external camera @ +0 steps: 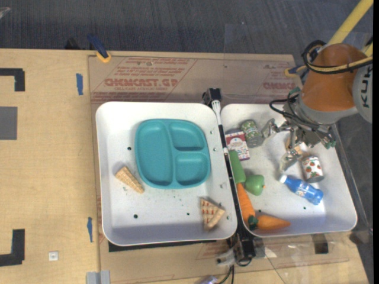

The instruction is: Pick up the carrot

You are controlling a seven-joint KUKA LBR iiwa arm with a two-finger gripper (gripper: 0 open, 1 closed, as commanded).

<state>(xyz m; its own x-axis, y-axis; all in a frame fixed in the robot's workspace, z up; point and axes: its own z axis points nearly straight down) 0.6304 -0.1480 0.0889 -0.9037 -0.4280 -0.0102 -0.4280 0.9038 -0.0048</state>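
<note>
Bins (112, 218): smooth white plastic, slight sheen. Teal plate (173, 152): matt plastic. Carrot (244, 201): smooth, glossy orange. Bench (47, 158): pale wood grain, with brown printed cardboard (177, 78) at the far edge. Gripper (294, 152): bare metal.

Orange-banded grey arm (331, 78), black cables, perhaps bare-metal gripper (294, 152) below.
</note>
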